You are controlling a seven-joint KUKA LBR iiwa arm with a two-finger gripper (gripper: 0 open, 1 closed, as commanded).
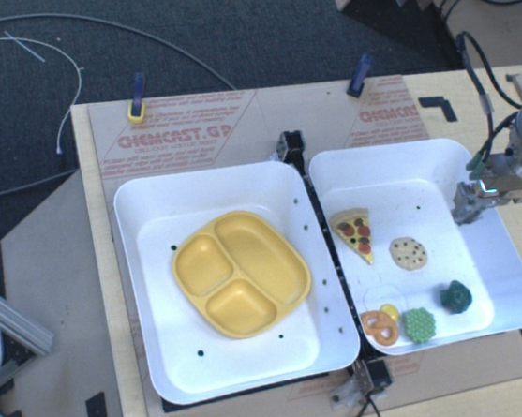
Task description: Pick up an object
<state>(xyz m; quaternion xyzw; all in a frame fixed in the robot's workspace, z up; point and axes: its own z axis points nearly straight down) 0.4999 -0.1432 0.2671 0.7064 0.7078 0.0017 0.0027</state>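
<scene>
Altogether five toy foods (407, 253), one yellow tray (241, 272).

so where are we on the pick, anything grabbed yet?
Nothing looks picked. The pizza slice toy, round speckled cookie, dark green lump, light green broccoli toy and pretzel all lie in the right white bin. The gripper sits at its right wall; the whole grasp is left.

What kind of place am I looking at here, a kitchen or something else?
Most likely a robotics lab, not a kitchen. A gripper reaches over two white bins clamped to a board, the food, like the pizza slice, looks like toys, and loose cables trail over dark carpet.
</scene>
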